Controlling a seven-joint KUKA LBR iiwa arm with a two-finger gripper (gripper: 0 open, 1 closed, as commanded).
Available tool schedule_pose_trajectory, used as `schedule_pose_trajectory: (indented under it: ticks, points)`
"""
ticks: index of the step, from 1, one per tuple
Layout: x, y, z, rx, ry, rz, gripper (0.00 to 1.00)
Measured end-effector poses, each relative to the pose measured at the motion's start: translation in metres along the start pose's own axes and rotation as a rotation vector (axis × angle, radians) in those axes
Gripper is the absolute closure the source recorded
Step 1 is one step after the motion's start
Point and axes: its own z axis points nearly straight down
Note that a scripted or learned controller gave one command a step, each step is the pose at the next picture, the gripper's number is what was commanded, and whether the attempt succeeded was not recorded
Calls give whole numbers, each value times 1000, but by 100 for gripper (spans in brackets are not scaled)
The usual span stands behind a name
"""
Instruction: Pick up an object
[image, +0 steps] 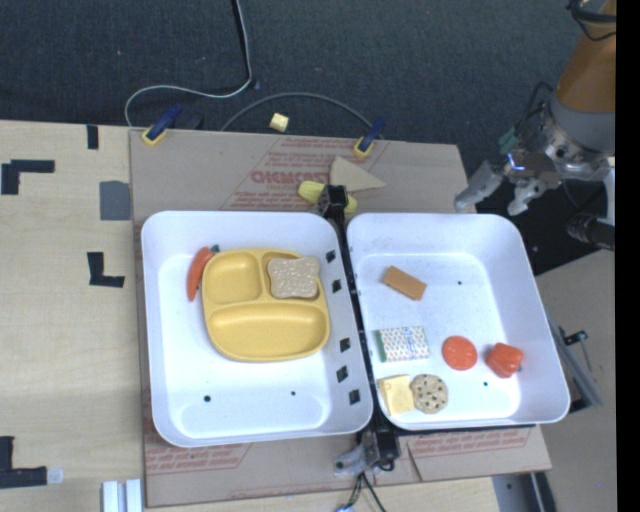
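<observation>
The tool (497, 192) hangs above the worktop (60, 330), just outside the top right corner of the right bin (540, 330), its fingers (472, 193) spread apart with nothing between them. In that bin lie a brown block (404, 283), a patterned pad (404, 344), an orange ball (460, 352), a red piece (505, 359), and what looks like a cookie (429, 393) beside a yellow slice (396, 394). The left bin (165, 330) holds a yellow tray (262, 310) carrying toast (295, 277), with a carrot (197, 272) touching its left edge.
</observation>
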Motion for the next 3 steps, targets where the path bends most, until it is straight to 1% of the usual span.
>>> schedule_pose_trajectory:
  ticks: [1, 2, 3]
  points:
    - [47, 8, 201, 8, 2, -2, 0]
    - [77, -7, 197, -3, -2, -2, 0]
    - [76, -6, 187, -4, -2, -1, 100]
